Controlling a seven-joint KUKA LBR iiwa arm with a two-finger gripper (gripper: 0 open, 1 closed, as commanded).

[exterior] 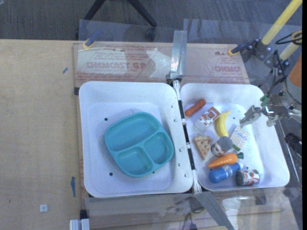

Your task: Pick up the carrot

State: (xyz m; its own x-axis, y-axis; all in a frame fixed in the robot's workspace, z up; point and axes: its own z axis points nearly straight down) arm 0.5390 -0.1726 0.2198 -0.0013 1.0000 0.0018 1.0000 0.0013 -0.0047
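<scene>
The carrot [223, 160], orange with a green tip at its right end, lies in the right bin [278, 152], towards the front. It rests between a grey-capped jar [220, 146] behind it and a blue bottle [223, 173] in front. My gripper [259, 118] hangs over the bin's right side, up and to the right of the carrot and well apart from it. Its fingers are spread open with nothing between them.
The right bin also holds a banana [221, 124], a sausage [195, 107], a small carton [207, 118], a toast slice [203, 146], a patterned packet [240, 137] and a red-labelled can [247, 177]. A teal divided plate [139, 143] sits in the left bin [96, 128].
</scene>
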